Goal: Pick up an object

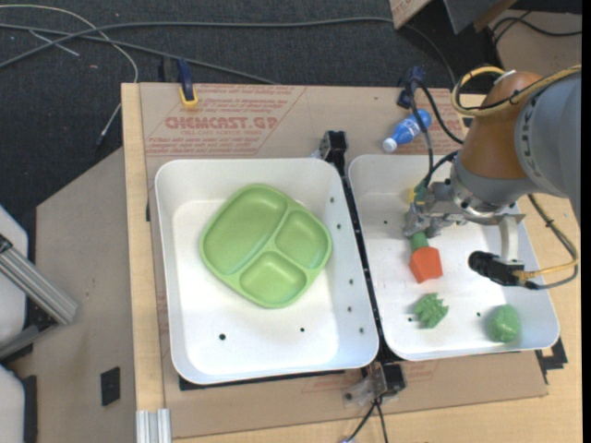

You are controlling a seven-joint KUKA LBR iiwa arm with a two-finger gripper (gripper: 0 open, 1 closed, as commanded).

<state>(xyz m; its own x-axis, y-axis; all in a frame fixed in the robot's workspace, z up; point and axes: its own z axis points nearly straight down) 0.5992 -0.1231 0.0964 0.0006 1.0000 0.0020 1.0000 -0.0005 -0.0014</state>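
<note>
The tool [423, 233] is hanging low inside the right bin [388, 178], near the middle of its left half and directly over the top of the orange carrot-like piece [426, 263]; how wide it stands I cannot tell, since the wrist is hiding that. The green leafy piece [429, 310] is lying near the bin's front edge and the round green piece [504, 324] in its front right corner. The likeliest trouble is the tool coming down off-centre on the carrot's narrow green tip and tipping or pushing the piece aside instead of gripping it
</note>
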